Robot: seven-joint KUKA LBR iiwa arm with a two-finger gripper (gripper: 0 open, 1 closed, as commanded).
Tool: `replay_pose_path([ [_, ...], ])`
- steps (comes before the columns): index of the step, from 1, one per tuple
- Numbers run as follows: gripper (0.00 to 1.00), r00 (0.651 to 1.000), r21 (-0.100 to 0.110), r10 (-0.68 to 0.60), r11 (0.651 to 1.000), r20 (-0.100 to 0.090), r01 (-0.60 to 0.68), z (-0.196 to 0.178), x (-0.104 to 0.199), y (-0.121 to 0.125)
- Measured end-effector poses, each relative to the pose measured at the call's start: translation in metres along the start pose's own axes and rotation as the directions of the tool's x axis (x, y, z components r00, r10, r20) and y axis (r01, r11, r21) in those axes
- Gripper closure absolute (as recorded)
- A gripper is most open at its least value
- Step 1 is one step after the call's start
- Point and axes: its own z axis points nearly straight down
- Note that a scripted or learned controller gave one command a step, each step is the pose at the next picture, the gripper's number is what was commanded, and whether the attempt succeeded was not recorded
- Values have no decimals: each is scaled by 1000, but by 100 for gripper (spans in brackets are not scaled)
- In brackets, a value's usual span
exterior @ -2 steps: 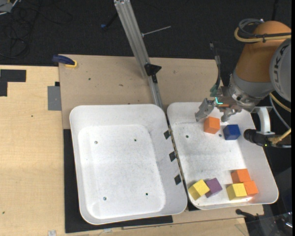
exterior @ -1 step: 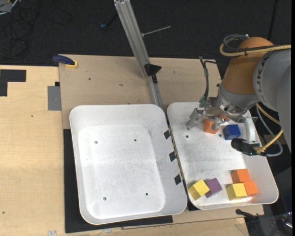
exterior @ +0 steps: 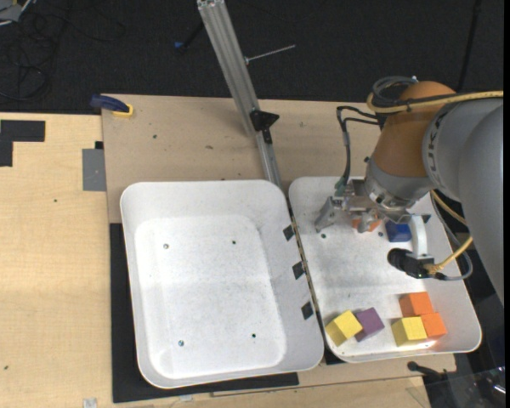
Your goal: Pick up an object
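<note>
1. Reaching in from the right, a grey arm with an orange band leans low over the right bin; its gripper hangs near the bin's far end, close above the floor, which suggests it is set for a grab there

2. Whether the claw is spread or pressed together cannot be told; the wrist hides much of it, and nothing is visibly pinched in it

3. Just beside the gripper, toward the right, lies a blue block, partly covered by the wrist; it looks the likeliest target since it is nearest

4. Well apart, along the near edge of the same bin, rest five more blocks; a yellow block touches a purple block; further right a second yellow block sits against two orange blocks

5. Left bin sits alongside, touching the right one at black clips; a slanted metal rail rises behind both

6. Judged from this, the pick is not yet done
</note>
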Motion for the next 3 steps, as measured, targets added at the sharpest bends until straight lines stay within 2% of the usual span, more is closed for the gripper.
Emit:
replay_pose_path([
  [1, 0, 1000, -1, 1, 1000, 0, -1, 26, 1, 0],
  [2, 100, 1000, 6, -3, 1000, -11, 3, 20, 8, -1],
  [3, 100, 1000, -4, 2, 1000, 0, -2, -23, 4, -6],
])
